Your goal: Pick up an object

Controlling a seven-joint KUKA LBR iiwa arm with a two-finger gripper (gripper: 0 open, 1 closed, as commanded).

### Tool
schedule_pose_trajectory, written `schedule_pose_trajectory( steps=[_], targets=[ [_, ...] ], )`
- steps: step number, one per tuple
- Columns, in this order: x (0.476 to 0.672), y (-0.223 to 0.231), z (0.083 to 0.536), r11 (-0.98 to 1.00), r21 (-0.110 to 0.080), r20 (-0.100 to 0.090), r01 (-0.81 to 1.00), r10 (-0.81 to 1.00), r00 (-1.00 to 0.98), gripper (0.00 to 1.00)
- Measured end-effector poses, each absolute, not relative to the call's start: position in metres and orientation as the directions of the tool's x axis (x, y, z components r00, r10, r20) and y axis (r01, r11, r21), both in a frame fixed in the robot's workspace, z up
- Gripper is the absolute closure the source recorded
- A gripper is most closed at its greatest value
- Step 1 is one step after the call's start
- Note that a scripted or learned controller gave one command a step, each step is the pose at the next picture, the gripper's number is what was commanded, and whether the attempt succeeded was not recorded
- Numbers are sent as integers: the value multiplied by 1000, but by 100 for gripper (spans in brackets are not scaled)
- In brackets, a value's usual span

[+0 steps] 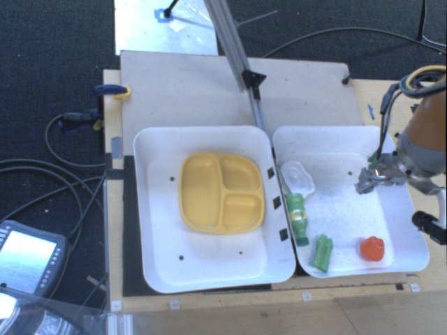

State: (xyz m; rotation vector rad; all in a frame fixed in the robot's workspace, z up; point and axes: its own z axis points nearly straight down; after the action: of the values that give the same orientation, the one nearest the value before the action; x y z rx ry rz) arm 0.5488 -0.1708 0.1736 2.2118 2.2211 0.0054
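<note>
My gripper hangs at the right bin's 3 o'clock edge; can't tell its state. Nearest obj, the orange cap, lies toward 6 o'clock, well apart.

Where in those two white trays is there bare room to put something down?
Right bin: bare floor between the claw, clear cup and orange object. Its left edge is crowded: green bottle, green piece. Left bin: just margins around the yellow plate.
</note>
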Motion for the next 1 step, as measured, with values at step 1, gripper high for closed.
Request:
schedule_pose_trajectory(
  steps=[1],
  targets=[
    [551, -171, 211, 6, 6, -2, 1000, 1000, -6, 100]
  ],
)
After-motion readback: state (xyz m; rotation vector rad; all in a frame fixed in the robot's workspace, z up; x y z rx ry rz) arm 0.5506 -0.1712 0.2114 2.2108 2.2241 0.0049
